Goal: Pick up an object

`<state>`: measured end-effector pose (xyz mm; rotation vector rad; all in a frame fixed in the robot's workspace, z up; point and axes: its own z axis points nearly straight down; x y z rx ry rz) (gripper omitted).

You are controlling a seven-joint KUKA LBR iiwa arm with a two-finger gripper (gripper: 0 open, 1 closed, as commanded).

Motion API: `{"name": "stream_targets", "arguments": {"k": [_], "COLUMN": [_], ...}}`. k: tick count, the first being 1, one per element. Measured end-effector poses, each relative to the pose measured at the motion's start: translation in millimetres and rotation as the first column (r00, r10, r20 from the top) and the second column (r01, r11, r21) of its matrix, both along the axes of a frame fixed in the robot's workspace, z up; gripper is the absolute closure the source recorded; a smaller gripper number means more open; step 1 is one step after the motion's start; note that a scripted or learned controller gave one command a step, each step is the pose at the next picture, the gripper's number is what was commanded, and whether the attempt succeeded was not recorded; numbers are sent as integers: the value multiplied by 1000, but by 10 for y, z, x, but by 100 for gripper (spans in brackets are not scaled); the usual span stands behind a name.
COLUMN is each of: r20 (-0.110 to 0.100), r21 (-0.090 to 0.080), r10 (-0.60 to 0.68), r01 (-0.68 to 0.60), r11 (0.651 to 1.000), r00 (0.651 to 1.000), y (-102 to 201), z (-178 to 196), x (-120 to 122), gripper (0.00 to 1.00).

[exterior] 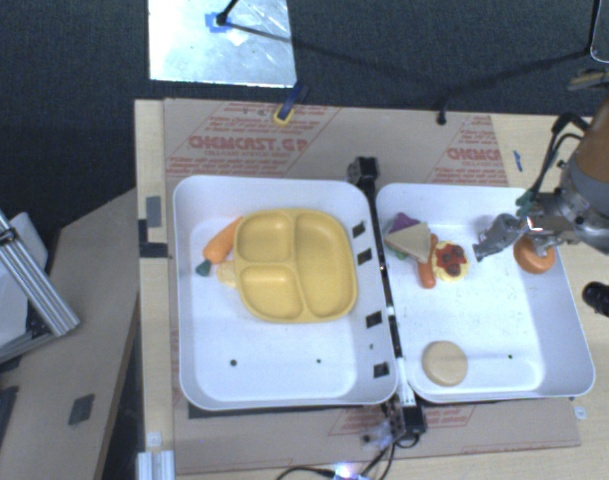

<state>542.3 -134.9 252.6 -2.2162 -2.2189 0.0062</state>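
While the gripper (496, 236) hovers with jaws apart and empty, the small pizza slice (450, 259) looks light, stiff, best pinched across its edges.

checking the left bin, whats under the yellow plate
A carrot pokes out from under the yellow plate's left edge, with a pale yellow piece below it. How far either runs beneath is covered.

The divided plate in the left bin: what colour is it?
Yellow; the plate shows plainly in the camera view.
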Motion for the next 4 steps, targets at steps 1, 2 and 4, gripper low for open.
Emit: {"name": "stream_targets", "arguments": {"k": [1, 2, 4], "r20": [8, 3, 4], "r21": [-2, -1, 0], "r10": [2, -1, -1], "r01": [-2, 1, 1], "r11": [1000, 1000, 1000], "r00": [1000, 1000, 1000], "y": [0, -91, -32], "z": [39, -533, -1476], "x": [18, 10, -76], "gripper": [0, 0, 0]}}
